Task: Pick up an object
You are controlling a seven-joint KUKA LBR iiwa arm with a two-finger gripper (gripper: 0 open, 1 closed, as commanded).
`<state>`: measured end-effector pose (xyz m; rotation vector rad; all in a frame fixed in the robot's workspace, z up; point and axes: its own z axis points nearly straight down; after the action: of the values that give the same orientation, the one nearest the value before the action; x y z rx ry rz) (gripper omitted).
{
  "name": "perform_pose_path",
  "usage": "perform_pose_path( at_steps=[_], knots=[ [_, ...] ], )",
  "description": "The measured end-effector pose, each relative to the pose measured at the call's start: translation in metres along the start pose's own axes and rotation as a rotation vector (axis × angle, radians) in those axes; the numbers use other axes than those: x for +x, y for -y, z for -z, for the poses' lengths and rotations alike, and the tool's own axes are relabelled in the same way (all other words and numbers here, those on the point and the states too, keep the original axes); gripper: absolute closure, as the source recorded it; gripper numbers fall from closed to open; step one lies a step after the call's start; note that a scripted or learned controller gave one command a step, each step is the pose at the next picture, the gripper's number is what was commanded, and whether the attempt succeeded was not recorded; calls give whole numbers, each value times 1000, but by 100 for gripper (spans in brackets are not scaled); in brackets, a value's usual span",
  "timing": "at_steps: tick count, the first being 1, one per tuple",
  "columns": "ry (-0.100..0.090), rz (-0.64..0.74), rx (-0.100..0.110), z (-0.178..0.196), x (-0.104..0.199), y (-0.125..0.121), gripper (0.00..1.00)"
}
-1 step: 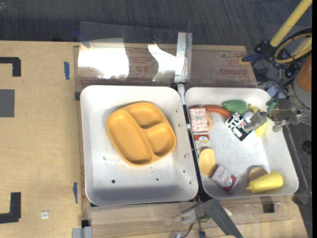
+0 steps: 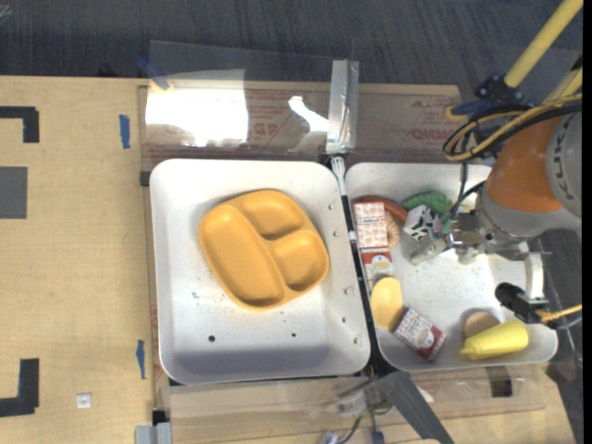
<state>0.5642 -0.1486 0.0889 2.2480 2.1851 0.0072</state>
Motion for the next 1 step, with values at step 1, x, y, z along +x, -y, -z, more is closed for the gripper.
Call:
perform_pose_path(
  at_steps=[1],
  knots=[
    [-1,-21,6,-3,-5,-61,0]
  ],
)
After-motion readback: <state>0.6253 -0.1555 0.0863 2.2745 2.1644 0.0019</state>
